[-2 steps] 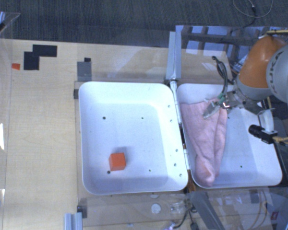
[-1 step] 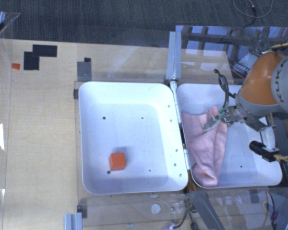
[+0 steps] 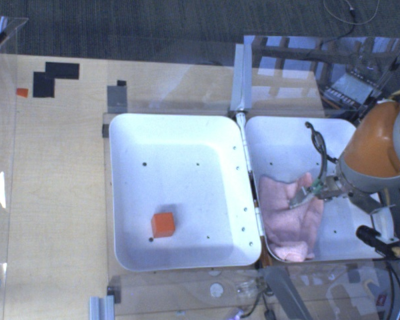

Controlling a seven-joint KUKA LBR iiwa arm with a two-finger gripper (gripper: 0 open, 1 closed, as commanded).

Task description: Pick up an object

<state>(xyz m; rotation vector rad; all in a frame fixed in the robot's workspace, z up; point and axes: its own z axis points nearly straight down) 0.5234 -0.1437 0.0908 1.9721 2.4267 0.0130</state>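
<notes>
**Pink cloth under the gripper in the right bin**

Pink cloth (image 3: 288, 219), crumpled and soft-looking, lies in the right bin (image 3: 280, 145), bunched against the bin's left wall and reaching toward its near edge. A grey arm with an orange band (image 3: 373, 149) reaches in from the right, and its gripper (image 3: 305, 193) sits low over the upper right part of the cloth, with a fold of pink fabric showing at the fingertips. Whether the fingers are spread or closed on that fold cannot be told from this angle, so it is not safe to say the cloth is held.

Judging by the pose, the task is at the grasp step: the gripper is down at the cloth, and nothing has clearly been lifted. The next move calls for a firm pinch on a raised fold, then a straight lift high enough that the trailing fabric clears the bin wall. Loose cloth may slip out or drag.

The left bin (image 3: 127, 179) holds a small orange block (image 3: 163, 225) toward its near left, well apart from the arm. Both bins are shallow and white, side by side on a pale wooden bench (image 3: 53, 192) with black tape marks (image 3: 53, 77) near the far left corner. Beyond the bench is dark carpet (image 3: 153, 9), and metal framing and equipment stand behind the right bin.
</notes>
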